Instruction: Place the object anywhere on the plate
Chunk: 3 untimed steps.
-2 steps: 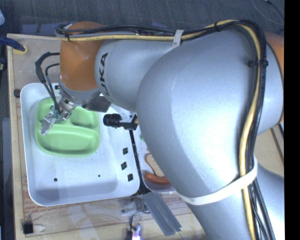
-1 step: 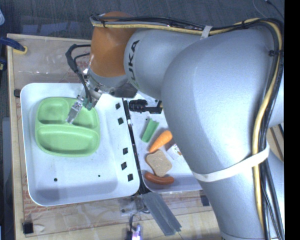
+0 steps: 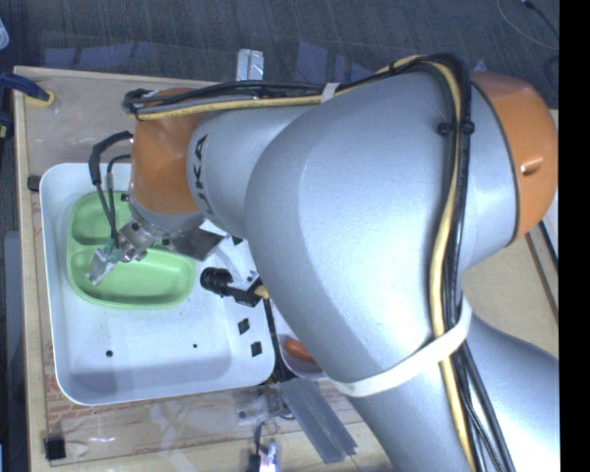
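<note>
The big grey arm reaches across from the right and covers most of the counter, its orange band sitting above the wrist over the left bin. In that bin lies a green plate, a shallow divided one, in the upper left part. The hand is low over the plate's left side, its metal tip right at the green surface; from here I cannot tell how its grip stands, or whether it has anything in it. A small orange object peeks out from under the arm, just past the left bin's right wall, off the plate; most of it is hidden. Black cables loop from the wrist down to the hand.
</note>
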Each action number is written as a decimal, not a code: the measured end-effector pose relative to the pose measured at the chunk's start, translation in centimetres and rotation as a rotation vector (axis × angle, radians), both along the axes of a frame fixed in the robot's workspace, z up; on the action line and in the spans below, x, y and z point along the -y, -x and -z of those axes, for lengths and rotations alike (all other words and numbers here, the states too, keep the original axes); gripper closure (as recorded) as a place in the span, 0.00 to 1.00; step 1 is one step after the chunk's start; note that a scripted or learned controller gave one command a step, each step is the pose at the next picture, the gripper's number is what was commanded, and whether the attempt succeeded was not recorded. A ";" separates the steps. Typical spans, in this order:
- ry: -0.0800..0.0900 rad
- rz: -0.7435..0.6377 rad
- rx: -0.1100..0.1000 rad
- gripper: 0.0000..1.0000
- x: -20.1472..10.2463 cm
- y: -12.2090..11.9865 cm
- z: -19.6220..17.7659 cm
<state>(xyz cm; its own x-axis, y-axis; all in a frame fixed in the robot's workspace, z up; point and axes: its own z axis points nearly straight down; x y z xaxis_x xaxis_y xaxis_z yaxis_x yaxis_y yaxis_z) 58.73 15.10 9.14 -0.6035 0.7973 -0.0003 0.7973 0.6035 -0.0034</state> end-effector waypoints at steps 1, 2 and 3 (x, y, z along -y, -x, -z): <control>0.023 0.128 -0.068 0.00 -2.0 -5.6 0.5; -0.002 0.033 0.000 0.00 9.6 -2.7 -10.1; 0.000 0.128 -0.002 0.00 -0.7 1.0 -2.4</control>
<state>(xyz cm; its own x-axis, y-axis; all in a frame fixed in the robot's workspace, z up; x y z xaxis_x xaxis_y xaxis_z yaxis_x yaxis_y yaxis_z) 57.70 15.78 11.50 -0.4967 0.8679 0.0009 0.8679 0.4967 -0.0045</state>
